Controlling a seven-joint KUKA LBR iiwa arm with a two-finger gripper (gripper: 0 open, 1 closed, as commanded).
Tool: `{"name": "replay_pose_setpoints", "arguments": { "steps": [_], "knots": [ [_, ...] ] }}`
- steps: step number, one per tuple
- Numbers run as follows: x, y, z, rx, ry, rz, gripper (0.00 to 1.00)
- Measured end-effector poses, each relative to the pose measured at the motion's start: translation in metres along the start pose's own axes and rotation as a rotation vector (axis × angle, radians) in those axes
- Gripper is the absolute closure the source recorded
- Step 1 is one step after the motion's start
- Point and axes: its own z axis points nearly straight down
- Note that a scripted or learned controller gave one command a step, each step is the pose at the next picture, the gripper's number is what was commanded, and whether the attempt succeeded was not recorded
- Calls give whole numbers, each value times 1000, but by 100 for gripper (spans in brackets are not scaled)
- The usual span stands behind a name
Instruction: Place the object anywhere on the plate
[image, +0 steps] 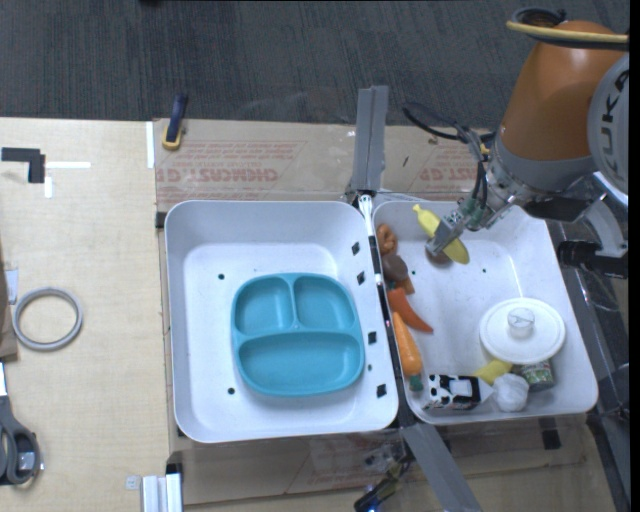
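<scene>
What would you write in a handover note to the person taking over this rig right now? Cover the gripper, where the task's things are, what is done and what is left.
Gripper: low over the back of the right bin, at the yellow banana; whether it is gripping cannot be told.
Blue plate: in the left bin, three compartments, nothing on it.
Other items in the right bin: carrots along the left wall, white lidded pot, cow toy.
Done: arm has reached the banana.
Left: secure it, carry it across, set it on the plate.

- Bright, even overhead light; soft shadows inside white bins (180, 330).
- Mild glare on orange band (555, 90).
- Sharp overall, slight softness at edges.
</scene>
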Motion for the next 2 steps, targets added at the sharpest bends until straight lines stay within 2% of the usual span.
{"name": "replay_pose_setpoints", "arguments": {
  "steps": [1,2],
  "knots": [
    [75,44,16,-1,2,-194,100],
    [124,33,60,0,3,-299,100]
  ]
}}
